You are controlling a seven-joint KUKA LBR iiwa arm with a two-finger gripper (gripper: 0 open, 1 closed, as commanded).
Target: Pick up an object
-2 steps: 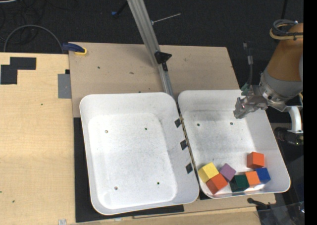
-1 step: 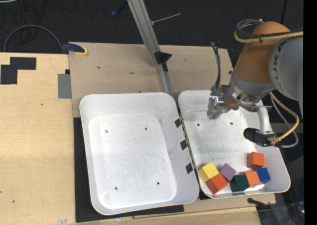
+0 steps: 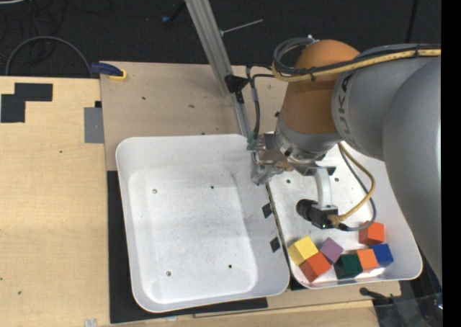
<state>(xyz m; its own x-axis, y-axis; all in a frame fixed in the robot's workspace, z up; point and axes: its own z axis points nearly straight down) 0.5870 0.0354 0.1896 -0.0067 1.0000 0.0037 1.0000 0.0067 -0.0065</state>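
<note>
Nearest to me, coloured blocks are sitting bunched in the near corner of the right bin (image 3: 403, 264): a red block (image 3: 315, 266), a yellow block (image 3: 303, 248), a purple block (image 3: 331, 249), a green block (image 3: 348, 266), an orange block (image 3: 368, 258), a blue block (image 3: 382, 253) and, just behind them, a second orange block (image 3: 372, 233). I am seeing the left bin (image 3: 144, 275) lying beside it. Farther back, the gripper (image 3: 263, 167) is hanging over the divide between the bins, well apart from the blocks, with nothing visible in it. I cannot tell whether it is released or clenched. Beyond it, the arm (image 3: 317, 95) is leaning in from the right.
</note>
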